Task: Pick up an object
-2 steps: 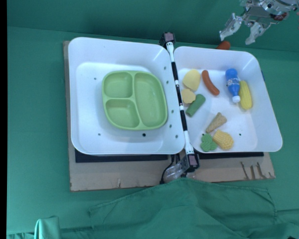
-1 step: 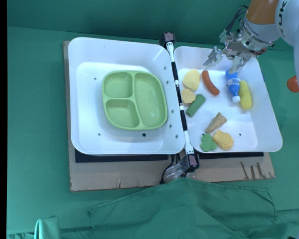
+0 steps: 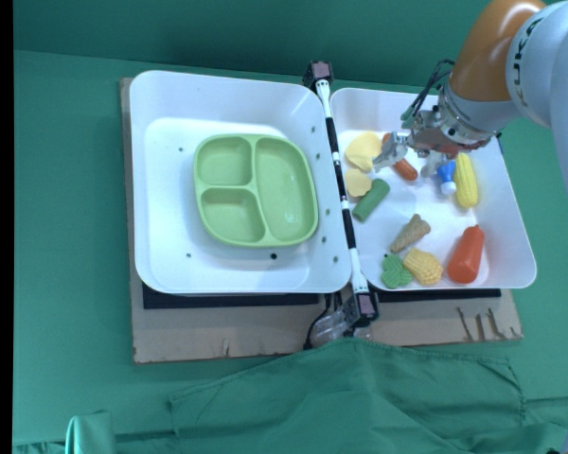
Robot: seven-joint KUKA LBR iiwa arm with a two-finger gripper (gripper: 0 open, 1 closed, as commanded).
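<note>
Reaching in from 3 o'clock, the grey arm [image 3: 540,55] hangs low over the right bin [image 3: 511,253] on the table [image 3: 76,206]. The fingers [image 3: 404,157] sit near the bin's 11 o'clock corner. I cannot tell if they are wide or narrow, because they are small and dark here.

Nothing looks picked up yet. Every toy seems to lie flat on the bin floor, so I think the job is just at its start. The grab and the lift are both left to do.

The closest toy is a small red-orange piece [image 3: 405,169], right under the fingers, maybe touching them. A yellow chip shape [image 3: 363,149] lies just beside them at 9 o'clock. A little blue and white toy [image 3: 446,174] is near at 3 o'clock, and a corn cob [image 3: 466,180] lies past it. A green stick [image 3: 371,200] rests at 7 o'clock. Farther off toward 5 o'clock lies a big red-orange carrot [image 3: 465,254].

The left bin [image 3: 170,102] holds a green plate [image 3: 256,190], well apart from the fingers.
</note>
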